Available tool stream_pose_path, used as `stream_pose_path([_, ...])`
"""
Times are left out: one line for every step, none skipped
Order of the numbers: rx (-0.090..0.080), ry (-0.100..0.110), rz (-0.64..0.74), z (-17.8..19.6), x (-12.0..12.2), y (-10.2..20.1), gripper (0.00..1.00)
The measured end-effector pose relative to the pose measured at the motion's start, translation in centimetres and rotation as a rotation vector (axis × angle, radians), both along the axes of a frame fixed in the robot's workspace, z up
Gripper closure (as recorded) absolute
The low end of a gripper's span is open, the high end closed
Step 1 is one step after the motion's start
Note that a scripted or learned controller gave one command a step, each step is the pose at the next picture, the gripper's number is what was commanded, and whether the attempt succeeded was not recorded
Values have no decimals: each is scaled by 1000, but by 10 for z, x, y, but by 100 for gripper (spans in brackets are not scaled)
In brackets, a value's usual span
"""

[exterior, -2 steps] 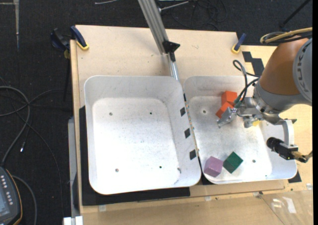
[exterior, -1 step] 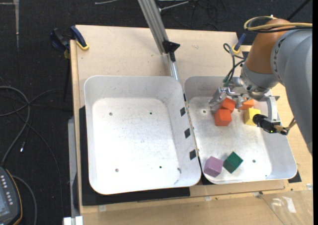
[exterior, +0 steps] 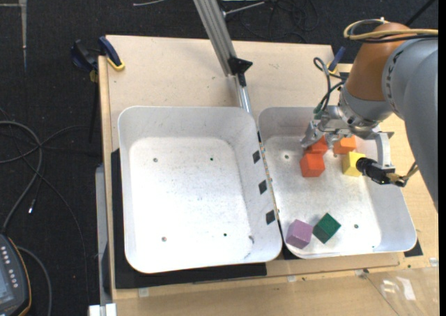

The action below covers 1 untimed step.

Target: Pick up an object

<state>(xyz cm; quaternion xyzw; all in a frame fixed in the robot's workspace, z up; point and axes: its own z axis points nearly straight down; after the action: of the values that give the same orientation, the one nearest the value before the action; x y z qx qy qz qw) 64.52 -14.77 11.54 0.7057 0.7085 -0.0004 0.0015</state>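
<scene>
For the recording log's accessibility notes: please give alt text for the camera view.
A grey robot arm reaches from the right into the right white bin, its end effector low over orange blocks beside a yellow block. A purple block and a green block lie near that bin's front edge, next to the left white bin.

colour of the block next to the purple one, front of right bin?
Green block, beside the purple block; clear in the camera view.

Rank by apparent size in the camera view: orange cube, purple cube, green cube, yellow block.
1. orange cube
2. purple cube and green cube, too alike to rank
3. yellow block, partly hidden by the arm, so unsure
</scene>
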Motion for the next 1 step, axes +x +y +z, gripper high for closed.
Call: stream_pose_path([3, 6, -7, -5, -48, -10, 100])
